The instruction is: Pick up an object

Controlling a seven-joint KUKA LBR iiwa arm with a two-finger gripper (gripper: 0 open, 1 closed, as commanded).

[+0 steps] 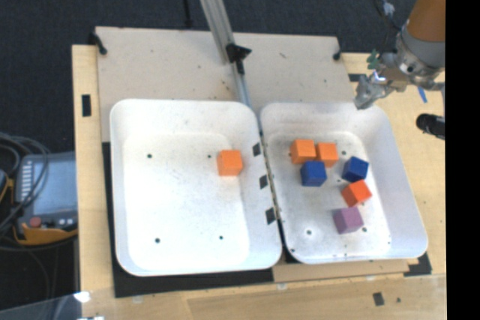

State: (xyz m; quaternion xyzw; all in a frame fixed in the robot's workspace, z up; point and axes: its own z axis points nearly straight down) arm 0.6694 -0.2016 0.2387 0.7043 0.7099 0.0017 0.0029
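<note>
Over the far right corner of the right bin [379, 133]: the gripper [367, 95], hanging off the grey arm [424, 26] with the orange band. Nothing seen in its grip. Too small and blurry to tell whether spread apart or squeezed together. Well apart from every block.

Down in the right bin: six blocks, bunched near the middle. At the far end, two orange ones side by side and touching, the left orange block [303, 151] and the right orange block [328, 154]. Just below them, the dark blue block [313, 174], touching the left orange one. Off to the right, the second blue block [355, 168], turned a bit. Right under that, the red-orange block [357, 193], touching it at a corner. Nearest the front, the purple block [347, 220], just beside the red-orange one.

Over in the left bin [172, 198]: the lone orange block [230, 162], all by itself, close to the right wall.

Between the two bins at the back: a long metal pole [214, 4], leaning away up and to the left.
</note>
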